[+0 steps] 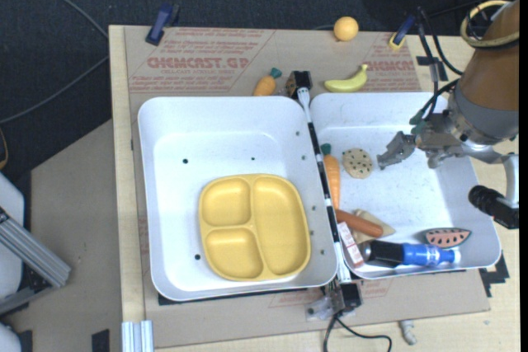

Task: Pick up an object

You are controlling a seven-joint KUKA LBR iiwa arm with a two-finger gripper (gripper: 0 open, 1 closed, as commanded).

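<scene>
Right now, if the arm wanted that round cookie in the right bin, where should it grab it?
Probably from straight above, fingers straddling the cookie's rim across its width. It lies flat on the right bin's floor with open space around it; only the carrot sits close on its left.

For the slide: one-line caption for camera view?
Tool hovers in right bin beside cookie; yellow tray in left bin.

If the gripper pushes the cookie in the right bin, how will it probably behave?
The cookie looks like a flat round disc lying face down on the right bin floor, so it would probably slide, not roll. Its low profile may make it hard for fingers to get under. It seems small, so likely light.
</scene>
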